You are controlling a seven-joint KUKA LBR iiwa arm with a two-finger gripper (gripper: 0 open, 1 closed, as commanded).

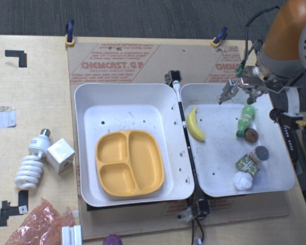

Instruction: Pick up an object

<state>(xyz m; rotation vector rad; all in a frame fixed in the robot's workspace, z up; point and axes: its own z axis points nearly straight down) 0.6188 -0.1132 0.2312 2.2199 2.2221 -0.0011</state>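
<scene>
Two shallow white plastic bins sit side by side on the brown surface (117, 60). The left bin (86, 106) holds a smooth yellow plate (129, 163) with three parts and round corners. The right bin (214, 177) holds a curved yellow banana (195, 124) by its left wall, a green bottle (245, 119) lying farther right, a small brown round thing (251, 135) touching the bottle's near end, a little jar with a grey lid (253, 160) and a white lumpy ball (243, 180) near the near right corner. The grey arm with its orange band (290, 22) comes in from the right. Its gripper (233, 92) hangs over the far edge of the right bin, and the fingers are spread apart with nothing between them. The green bottle lies just near and right of the fingers, not touching them. The banana is well apart, to the left. The middle of the right bin is bare white floor with open room. Left of the bins lie a white twisty light bulb (30, 162) and a white cube (60, 154).
</scene>
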